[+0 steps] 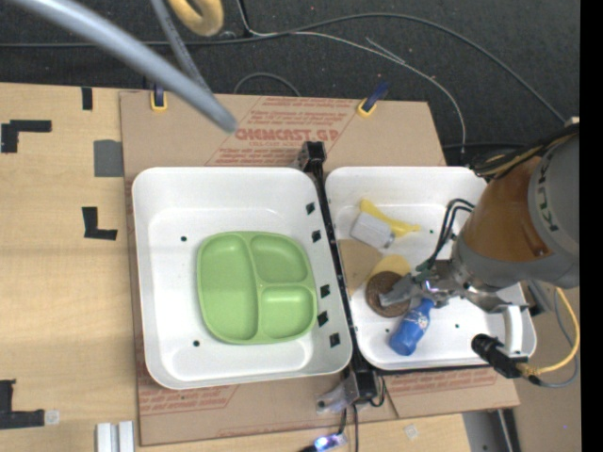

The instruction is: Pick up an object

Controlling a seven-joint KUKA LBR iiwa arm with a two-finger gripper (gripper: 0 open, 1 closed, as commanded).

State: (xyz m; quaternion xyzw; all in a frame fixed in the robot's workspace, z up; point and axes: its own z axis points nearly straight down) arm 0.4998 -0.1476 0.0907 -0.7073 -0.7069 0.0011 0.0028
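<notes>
My gripper (421, 290) hangs low over the right bin (452, 351), and from this slanted view I cannot tell how my fingers stand, nor whether anything sits between them. I will take the blue bottle (411, 329) as my landmark. It lies tilted on the bin floor, its upper end right under my gripper; whether we touch I cannot tell. Just to its upper left rests a round brown object (384, 293), dark-rimmed, with a small yellow piece (395, 266) at its far edge. Further up from the bottle lies a pale grey block (368, 230) against a yellow item (394, 222) whose pointed end aims rightward. To the bottle's right rises my grey arm with its orange band (507, 217), thin cables looping around the wrist.

Well to the bottle's left, across the black divider, the left bin (160, 205) holds a green divided plate (255, 286) with three compartments. Both bins stand on a brown cardboard sheet (283, 125); above the bins its red print reads "CHEMCAST GP", with smaller lines too faint to read. The same red print shows upside down along the sheet's lower edge, below the left bin, unreadable there.
</notes>
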